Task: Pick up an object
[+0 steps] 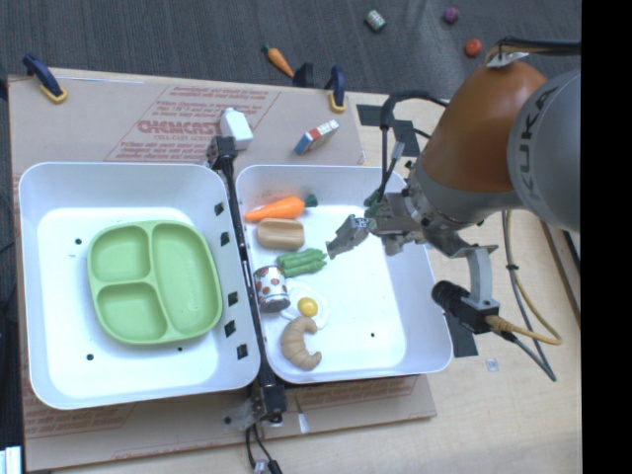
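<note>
The tool hangs over the right bin, its tip just right of the green pickle; how far it stands open cannot be told, and nothing shows in its hold. Along that bin's left side lie a carrot, a bread roll, the pickle, a small can, a fried egg and a croissant. The left bin holds a green divided plate.

Glossy white plastic bins; matt green plastic tray far from the jaws; smooth plastic toy food just beside them; cardboard under all, printed, matt
</note>
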Action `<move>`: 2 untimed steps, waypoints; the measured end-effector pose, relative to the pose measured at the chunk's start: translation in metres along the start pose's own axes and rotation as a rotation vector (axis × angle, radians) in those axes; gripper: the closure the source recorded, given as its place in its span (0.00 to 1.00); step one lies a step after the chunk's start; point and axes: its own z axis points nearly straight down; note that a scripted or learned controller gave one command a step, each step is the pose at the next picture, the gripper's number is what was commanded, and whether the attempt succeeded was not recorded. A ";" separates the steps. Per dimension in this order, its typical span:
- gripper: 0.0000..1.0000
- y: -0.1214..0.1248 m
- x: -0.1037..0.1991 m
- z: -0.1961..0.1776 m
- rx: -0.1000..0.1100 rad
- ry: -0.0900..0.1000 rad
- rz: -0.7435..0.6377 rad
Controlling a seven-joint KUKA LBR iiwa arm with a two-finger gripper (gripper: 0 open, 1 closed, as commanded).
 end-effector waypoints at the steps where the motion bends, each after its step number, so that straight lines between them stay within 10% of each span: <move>1: 0.00 0.014 -0.031 0.096 0.003 0.000 0.000; 2: 0.00 -0.033 -0.057 0.164 0.000 0.000 -0.001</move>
